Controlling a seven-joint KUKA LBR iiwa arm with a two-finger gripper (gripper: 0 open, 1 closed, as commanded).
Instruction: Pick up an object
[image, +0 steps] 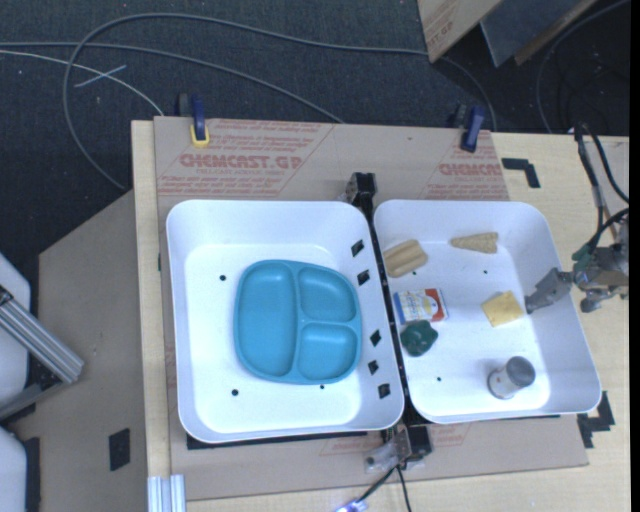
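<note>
Select an isolated target, such as the yellow block in the right bin, and descend vertically, clear of the bin wall. The gripper sits at the bin's right edge, near the block but apparently not touching it. Jaw state cannot be determined; the view is too coarse.

I see bright, even overhead light w/ a cool blue cast. White bins nearly blown out, shadows soft and faint. My gripper looks blurry; bench edges mildly soft.
</note>
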